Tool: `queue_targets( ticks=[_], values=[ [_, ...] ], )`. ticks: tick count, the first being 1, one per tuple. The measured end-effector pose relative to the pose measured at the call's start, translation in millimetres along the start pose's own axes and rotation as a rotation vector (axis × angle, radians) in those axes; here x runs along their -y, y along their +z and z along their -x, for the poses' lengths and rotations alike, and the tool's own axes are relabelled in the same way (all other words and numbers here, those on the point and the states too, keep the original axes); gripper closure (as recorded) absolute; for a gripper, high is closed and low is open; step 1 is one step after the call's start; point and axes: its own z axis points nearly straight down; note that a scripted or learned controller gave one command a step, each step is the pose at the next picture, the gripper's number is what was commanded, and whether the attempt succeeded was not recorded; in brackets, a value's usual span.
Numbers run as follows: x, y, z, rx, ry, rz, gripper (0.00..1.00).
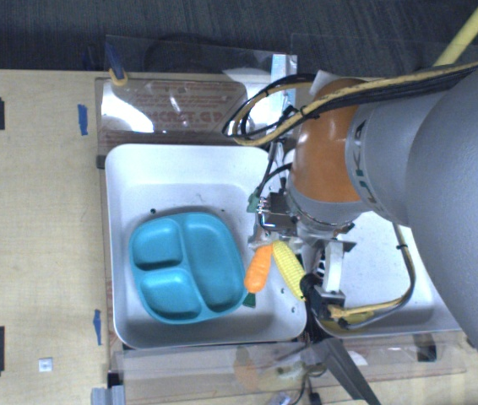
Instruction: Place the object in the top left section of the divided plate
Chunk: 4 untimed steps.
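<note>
Carrot [258,268] and corn [288,268] lie together by the plate's [188,217] right rim, just under the gripper [285,236]; whether it is open I cannot tell. Better to take one only, then lift straight

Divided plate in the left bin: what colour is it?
The divided plate is plain turquoise blue, clearest in the camera view.

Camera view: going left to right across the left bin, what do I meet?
Blue divided plate → orange carrot → yellow corn cob.
</note>
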Motion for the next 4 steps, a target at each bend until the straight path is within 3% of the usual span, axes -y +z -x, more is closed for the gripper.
queue_targets(
  ticks=[1, 2, 3, 4],
  values=[
    [24.5, 105.8, -46.8, -0.010, -0.040, 0.024, 1.00],
    [25.0, 109.3, -63.1, 0.014, -0.266, 0.023, 1.00],
    [29.9, 109.2, -94.6, 0.012, -0.533, 0.021, 1.00],
    [-10.9, 106.5, -17.8, -0.003, -0.454, 0.024, 1.00]
  ],
)
